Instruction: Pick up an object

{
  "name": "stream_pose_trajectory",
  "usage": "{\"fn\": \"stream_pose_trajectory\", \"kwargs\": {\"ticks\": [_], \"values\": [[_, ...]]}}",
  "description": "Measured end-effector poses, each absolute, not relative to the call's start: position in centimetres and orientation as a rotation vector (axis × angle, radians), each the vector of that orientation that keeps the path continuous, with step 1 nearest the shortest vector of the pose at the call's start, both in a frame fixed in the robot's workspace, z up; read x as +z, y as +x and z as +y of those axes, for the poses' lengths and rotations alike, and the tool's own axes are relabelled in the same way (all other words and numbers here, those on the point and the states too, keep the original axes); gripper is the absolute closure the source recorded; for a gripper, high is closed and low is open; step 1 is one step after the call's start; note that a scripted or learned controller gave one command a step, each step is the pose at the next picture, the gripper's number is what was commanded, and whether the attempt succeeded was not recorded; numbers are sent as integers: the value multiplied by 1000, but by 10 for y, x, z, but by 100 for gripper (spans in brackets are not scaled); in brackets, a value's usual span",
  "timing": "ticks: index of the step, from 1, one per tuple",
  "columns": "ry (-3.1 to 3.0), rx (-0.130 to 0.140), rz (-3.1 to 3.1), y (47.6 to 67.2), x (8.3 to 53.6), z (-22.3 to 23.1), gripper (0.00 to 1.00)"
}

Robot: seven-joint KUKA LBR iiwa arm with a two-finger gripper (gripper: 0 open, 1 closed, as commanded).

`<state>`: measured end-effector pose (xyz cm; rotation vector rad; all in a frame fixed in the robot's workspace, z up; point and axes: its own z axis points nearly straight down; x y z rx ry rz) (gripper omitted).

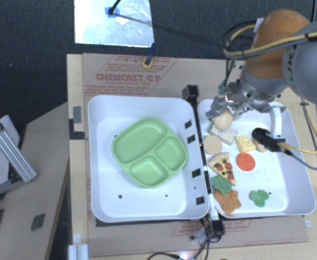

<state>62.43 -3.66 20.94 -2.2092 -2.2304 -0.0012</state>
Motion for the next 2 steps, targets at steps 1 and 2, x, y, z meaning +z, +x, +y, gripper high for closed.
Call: {"fn": "stream_pose_trajectory", "kwargs": {"ticks": [1,2], "values": [[-2209,-4,-2231,602,229,13,100],[-2211,-1,-2230,583,234,43,100]]}}
